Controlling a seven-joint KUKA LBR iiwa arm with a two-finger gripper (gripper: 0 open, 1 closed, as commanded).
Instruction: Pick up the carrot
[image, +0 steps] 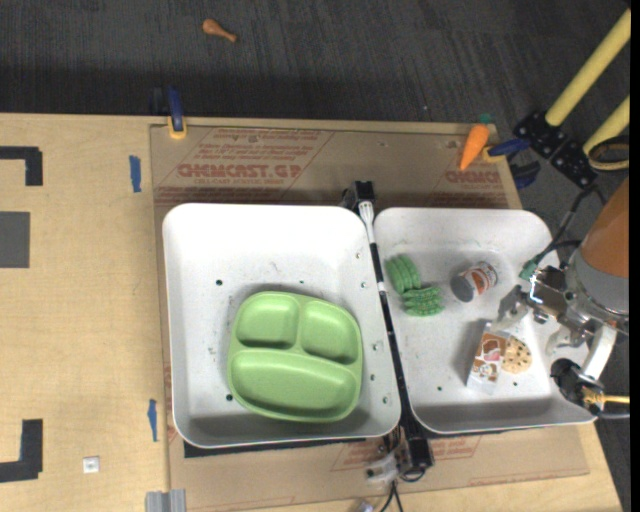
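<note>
1. Camera view looks down on a tan counter that spans the frame below a dark floor strip along the top.
2. Two white bins sit side by side mid-frame: the left bin holds a green divided plate; the right bin holds smaller items.
3. At the right edge, the grey arm reaches in, and its gripper sits over the right bin's right side; whether it is spread or pressed together cannot be told.
4. Inside the right bin, a green ridged toy lies at its left, a small can is near the centre, and a cookie packet lies just left of and below the gripper.
5. Smallest, the carrot lies outside both bins, on the counter in the upper right, above the right bin and well apart from the gripper, up and to its left.
</note>
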